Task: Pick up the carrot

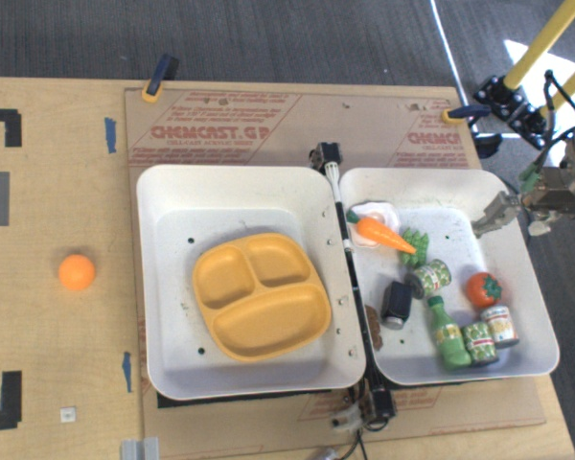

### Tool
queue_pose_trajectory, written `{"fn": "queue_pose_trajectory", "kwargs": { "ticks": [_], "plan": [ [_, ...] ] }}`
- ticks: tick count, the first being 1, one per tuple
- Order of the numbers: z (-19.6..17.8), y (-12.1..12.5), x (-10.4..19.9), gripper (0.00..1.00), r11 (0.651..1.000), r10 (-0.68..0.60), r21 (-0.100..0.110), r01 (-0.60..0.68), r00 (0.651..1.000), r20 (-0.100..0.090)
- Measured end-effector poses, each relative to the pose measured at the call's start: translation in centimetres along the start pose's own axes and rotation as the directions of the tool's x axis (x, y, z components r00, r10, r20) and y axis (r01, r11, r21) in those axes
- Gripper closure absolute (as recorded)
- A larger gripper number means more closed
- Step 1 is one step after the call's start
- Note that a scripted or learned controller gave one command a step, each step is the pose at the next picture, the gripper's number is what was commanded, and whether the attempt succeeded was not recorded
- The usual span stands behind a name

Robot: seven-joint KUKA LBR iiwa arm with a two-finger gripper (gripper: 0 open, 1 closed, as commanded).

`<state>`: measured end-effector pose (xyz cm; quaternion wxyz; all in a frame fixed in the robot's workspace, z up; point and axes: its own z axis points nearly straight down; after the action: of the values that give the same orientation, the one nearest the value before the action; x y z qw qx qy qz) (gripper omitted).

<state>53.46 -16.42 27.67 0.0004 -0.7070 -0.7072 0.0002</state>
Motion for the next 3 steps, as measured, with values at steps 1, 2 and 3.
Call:
{"fn": "queue_pose_trajectory", "kwargs": {
  "ticks": [1, 2, 3],
  "plan": [
    [3.1, 4.3, 6.1, 0.00, 0.992, 0.129, -0.001, -0.129, 0.992, 0.000],
    [9.3, 6.6, 12.4, 0.00, 0.976, 0.220, 0.003, -0.220, 0.976, -0.001],
    [19.1, 2.0, 6.9, 0.00, 0.948, 0.318, -0.002, -0.318, 0.948, 0.000]
  ]
}}
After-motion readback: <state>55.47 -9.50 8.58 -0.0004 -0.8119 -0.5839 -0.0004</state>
